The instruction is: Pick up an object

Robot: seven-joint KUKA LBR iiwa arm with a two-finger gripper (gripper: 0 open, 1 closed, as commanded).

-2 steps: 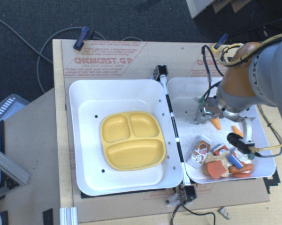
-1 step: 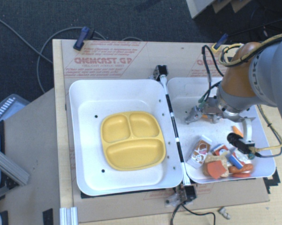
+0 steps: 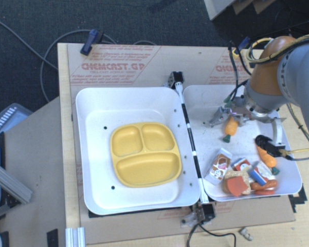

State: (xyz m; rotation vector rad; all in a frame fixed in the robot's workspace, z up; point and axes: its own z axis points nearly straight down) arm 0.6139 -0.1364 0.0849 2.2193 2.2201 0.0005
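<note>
Seemingly, the hand (image 3: 229,116) is hovering low in the right white bin (image 3: 205,99) with a small orange carrot-shaped toy (image 3: 230,127) between its fingers, gripping it, so the grasp is looking made while the lift is remaining.

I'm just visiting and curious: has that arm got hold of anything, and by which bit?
It seems to hold a small orange carrot-like toy by its upper end, between the fingers of the gripper, over the right bin. The view is small, so I'm not certain.
</note>
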